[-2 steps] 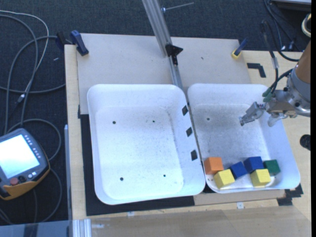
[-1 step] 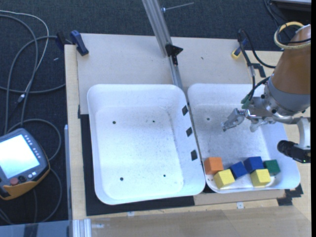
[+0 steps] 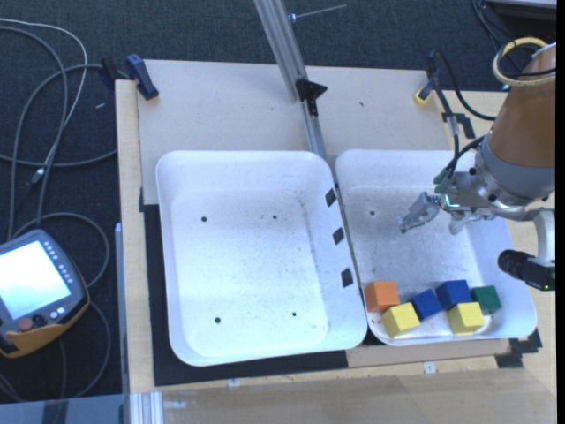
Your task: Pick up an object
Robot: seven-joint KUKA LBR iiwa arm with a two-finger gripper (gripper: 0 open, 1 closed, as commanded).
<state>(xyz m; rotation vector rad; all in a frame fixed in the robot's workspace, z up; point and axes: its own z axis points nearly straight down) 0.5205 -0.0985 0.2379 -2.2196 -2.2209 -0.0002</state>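
Blocks cluster along the right bin's (image 3: 388, 179) near edge: orange block (image 3: 381, 295), 2 yellow, 2 blue, 1 green, likely slid together against the wall. Above the bin's middle, the pincer (image 3: 422, 213) hangs empty-looking; its spread I cannot tell.

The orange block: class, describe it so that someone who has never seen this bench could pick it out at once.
Find the right-hand white bin, where the claw hangs. A cluster of blocks lies along the bin's near edge; the orange block is the leftmost, nearest the divide between the bins. It alone is orange, with a yellow block and a blue block beside it.
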